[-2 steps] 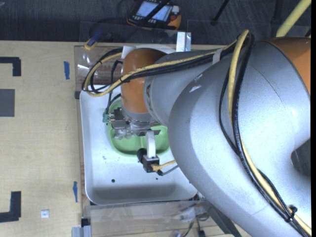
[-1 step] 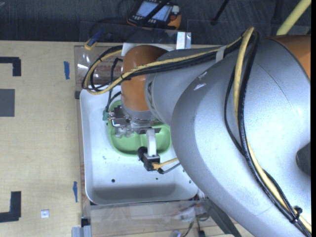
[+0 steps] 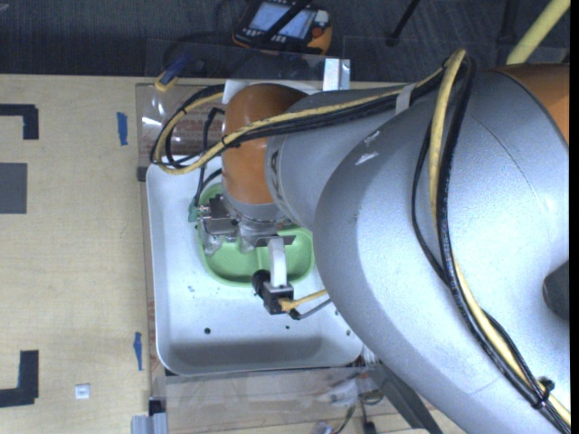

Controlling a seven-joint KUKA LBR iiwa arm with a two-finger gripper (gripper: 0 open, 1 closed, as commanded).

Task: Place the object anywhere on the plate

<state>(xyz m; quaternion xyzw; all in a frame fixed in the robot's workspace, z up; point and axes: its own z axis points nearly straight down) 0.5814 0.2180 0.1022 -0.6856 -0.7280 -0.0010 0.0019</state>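
- Bench (image 3: 72, 242) of pale wood takes the left of the frame, with black corner marks and short strips of blue tape (image 3: 121, 127) on it. I can make out nothing graspable there.
- The white bin (image 3: 172, 315) sits at centre-left. The lower part of its floor is bare apart from a few dark specks.
- The green plate (image 3: 217, 265) lies in the middle of this bin. Its left and lower edges are in sight, and the rest is covered from above.
- The gripper (image 3: 242, 235) hangs directly over the plate, below the orange band (image 3: 246, 147). The wrist hides it from this angle, so I cannot tell whether it is spread, pressed together or pinching anything.
- The object is hidden. I cannot tell whether it is held under the wrist or already lies on the covered part of the plate. It is not on the visible green rim or on the bare floor of the bin.
- My judgement of progress: the reach to the plate looks done, since the gripper stands right above it. The release, if it has not yet been made, and the lift clear are what remain. The placement cannot be confirmed from here.
- The grey arm (image 3: 425, 242) fills the right of the frame and reaches leftward into the bin.
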